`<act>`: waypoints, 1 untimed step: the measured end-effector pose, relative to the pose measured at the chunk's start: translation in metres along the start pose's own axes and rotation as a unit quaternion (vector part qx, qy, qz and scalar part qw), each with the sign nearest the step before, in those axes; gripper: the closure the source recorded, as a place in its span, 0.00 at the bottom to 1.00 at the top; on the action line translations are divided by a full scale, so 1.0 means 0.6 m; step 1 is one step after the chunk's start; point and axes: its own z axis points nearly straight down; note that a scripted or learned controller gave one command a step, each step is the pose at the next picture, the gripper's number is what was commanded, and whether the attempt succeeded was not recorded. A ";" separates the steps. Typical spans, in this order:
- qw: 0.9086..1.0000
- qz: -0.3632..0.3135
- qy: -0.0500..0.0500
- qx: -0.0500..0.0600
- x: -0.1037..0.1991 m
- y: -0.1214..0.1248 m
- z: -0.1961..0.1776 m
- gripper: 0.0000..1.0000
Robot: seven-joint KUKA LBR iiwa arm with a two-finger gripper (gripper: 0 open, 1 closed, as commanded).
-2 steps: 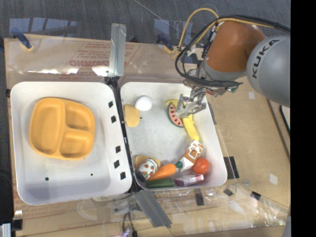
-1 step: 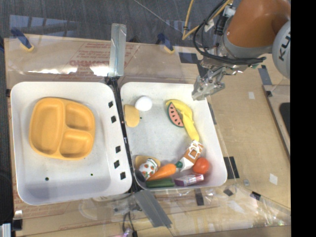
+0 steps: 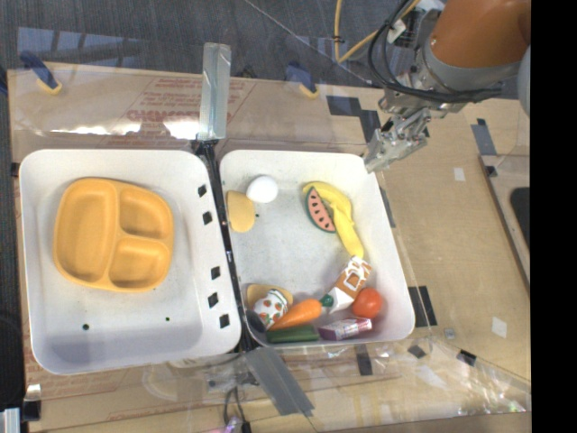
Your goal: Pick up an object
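My gripper (image 3: 386,148) hangs over the far right corner of the right bin (image 3: 297,157), below the orange wrist band. In that bin lie a white ball (image 3: 262,189), a pale yellow disc (image 3: 240,211), a watermelon slice (image 3: 317,208) and a banana (image 3: 346,224). Along the bin's near edge sit a small carton (image 3: 353,278), a red tomato (image 3: 367,303), a carrot (image 3: 303,312), a green vegetable (image 3: 292,336), a purple packet (image 3: 345,328) and a speckled toy (image 3: 270,307). I see nothing in the gripper.
The left bin (image 3: 108,162) holds a yellow divided plate (image 3: 113,234). A grey strip (image 3: 214,93) stands at the divide between the bins. Cables (image 3: 397,34) hang beside the arm. Taped cardboard (image 3: 460,233) covers the bench to the right.
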 end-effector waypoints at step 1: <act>0.991 -0.135 -0.001 -0.001 0.000 0.001 -0.010 1.00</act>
